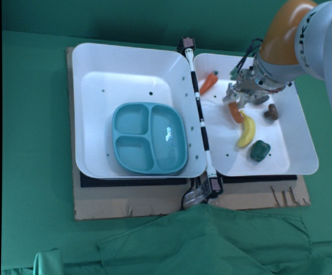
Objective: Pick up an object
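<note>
My gripper (238,100) hangs low in the right bin (295,153), near its back middle, directly over an orange-red sausage-shaped piece (235,113). That piece lies just under the fingertips and touches the top of a yellow banana (246,132). A carrot (208,82) lies at the bin's back left. A brown lump (271,113) sits to the right of the gripper, and a green pepper (260,150) rests near the front. Nothing is visibly lifted between the fingers.
The left bin (97,67) holds a teal divided plate (149,138). A black-and-white rod (200,113) runs along the seam between the bins. Green cloth (200,239) is bunched at the bench's front.
</note>
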Robot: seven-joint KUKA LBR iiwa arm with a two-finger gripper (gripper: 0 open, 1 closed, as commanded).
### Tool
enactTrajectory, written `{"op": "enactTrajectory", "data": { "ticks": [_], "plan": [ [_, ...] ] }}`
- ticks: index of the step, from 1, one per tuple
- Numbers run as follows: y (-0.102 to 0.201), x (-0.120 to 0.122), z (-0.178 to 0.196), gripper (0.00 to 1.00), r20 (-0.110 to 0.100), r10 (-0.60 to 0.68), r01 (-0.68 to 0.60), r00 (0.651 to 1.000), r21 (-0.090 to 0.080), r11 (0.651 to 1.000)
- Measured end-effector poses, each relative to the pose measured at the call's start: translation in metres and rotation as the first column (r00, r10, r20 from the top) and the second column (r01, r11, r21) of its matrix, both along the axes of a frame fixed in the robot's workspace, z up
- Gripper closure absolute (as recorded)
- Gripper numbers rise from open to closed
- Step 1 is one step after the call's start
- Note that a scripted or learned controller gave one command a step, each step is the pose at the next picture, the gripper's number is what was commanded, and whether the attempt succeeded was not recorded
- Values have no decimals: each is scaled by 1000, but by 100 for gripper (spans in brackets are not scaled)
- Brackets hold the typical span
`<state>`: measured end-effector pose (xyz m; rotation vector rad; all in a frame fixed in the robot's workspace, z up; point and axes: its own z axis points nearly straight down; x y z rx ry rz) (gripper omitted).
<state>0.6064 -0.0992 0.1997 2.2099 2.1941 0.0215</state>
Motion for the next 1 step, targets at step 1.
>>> {"op": "enactTrajectory", "data": {
  "ticks": [1],
  "plan": [
    [35,-9,135,100,-24,5,-4,1000,8,1000]
  ]
}}
